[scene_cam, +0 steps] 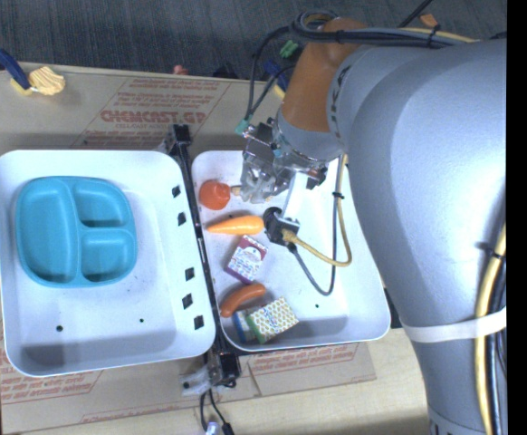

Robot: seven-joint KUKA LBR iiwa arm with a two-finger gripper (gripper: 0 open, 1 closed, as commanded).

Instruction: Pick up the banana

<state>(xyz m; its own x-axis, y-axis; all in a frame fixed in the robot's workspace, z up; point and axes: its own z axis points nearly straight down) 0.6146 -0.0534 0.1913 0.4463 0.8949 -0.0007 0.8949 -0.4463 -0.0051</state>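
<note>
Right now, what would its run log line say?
gripper: above right bin, near orange ball | banana: not identified | blue tray: left bin

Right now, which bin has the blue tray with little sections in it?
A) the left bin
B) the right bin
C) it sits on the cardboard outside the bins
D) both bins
A. The blue tray lies inside the left bin, while the right bin holds the small food toys, such as the carrot, with the arm's tool above them.
</note>
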